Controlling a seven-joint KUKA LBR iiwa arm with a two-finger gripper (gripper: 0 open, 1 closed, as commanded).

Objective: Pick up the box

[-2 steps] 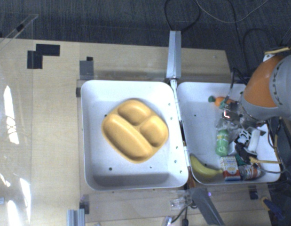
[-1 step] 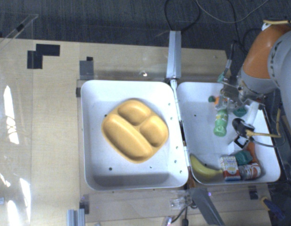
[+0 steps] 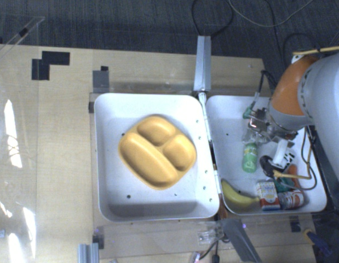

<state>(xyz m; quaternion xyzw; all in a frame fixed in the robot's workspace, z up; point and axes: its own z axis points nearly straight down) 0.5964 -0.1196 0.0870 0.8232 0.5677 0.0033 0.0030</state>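
Wooden bench, two white bins (image 3: 103, 147). Small red-white carton box (image 3: 266, 194) sits at right bin's front, wedged between yellow banana (image 3: 236, 194) and can (image 3: 292, 199). Gripper (image 3: 260, 129) hovers behind it; jaw opening can't be told. Risk: crowding neighbours block a clean grasp.

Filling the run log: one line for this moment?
claw: over right bin | box: lying at bin's near edge, ungrasped | banana: beside box
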